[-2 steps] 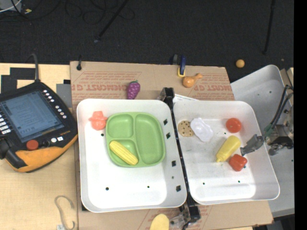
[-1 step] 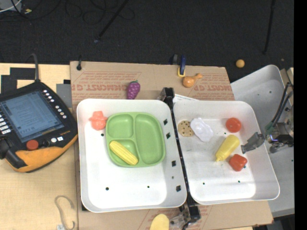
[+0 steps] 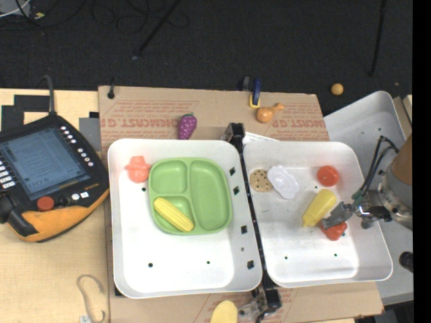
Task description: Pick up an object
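Target object: we judge it to be the yellow toy pepper [image 3: 318, 208], lying tilted in the right bin [image 3: 306, 269] with its lower end touching the gripper.
Gripper [image 3: 337, 215]: we see it low over the right bin, reaching in from the right edge; its grey tip lies between the yellow piece and a small red toy [image 3: 335, 231] just below.
Jaws: we cannot tell whether they are open or closed; nothing clearly sits between them.
Why it sits there: we read the low, close pose as an approach to a grasp, not a lift.
Other right-bin items: a red tomato [image 3: 328, 175], a clear plastic piece [image 3: 283, 182] and a cookie [image 3: 259, 180], all apart from the gripper.
Left bin [image 3: 175, 268]: a green divided plate [image 3: 202, 194] holds a corn cob [image 3: 174, 214]; a pink toy [image 3: 137, 169] lies beside the plate.
Outside the bins: a purple grape toy [image 3: 187, 125] and an orange pear shape [image 3: 267, 112] rest on cardboard [image 3: 148, 110].
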